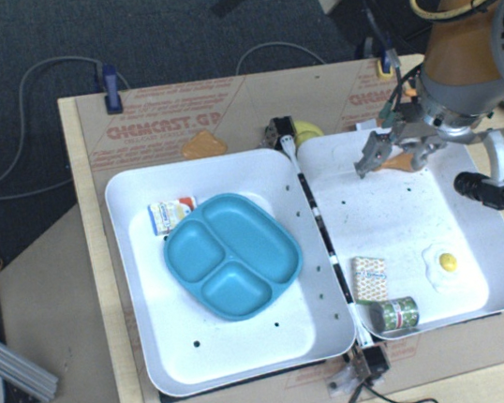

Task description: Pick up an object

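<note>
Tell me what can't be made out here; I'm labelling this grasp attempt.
- Orange object, camera view: mostly hidden under the gripper, so its kind and whether it is gripped are unclear.
- Packet: partly covered by the blue tray; print too small.
- Can: label too small to read.

Orange object (401, 163) — right bin's far end, partly hidden.

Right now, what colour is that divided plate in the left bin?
Blue, a light turquoise shade; the divided plate shows clearly in the camera view.
</note>
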Tool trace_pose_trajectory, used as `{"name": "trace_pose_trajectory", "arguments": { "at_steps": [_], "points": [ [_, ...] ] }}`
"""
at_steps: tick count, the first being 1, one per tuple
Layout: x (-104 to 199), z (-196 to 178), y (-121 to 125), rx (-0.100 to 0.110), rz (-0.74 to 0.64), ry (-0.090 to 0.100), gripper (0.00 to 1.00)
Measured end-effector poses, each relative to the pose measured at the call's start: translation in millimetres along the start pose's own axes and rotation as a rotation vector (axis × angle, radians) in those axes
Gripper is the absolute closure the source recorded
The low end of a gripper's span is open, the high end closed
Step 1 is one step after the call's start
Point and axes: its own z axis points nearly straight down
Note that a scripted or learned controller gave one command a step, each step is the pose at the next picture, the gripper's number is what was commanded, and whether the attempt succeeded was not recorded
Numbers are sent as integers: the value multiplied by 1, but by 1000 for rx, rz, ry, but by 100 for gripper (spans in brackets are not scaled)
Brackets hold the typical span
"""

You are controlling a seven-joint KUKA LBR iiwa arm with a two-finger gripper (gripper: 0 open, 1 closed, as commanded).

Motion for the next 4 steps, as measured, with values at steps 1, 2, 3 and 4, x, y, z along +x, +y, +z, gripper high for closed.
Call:
{"name": "trace_pose_trajectory", "arguments": {
  "at_steps": [1,2,3,4],
  "points": [
    [-73,107,16,5,6,-2,0],
    [-49,121,61,20,1,5,0],
    [-93,122,51,5,2,3,0],
    [-111,69,23,0,2,0,0]
  ]
}}
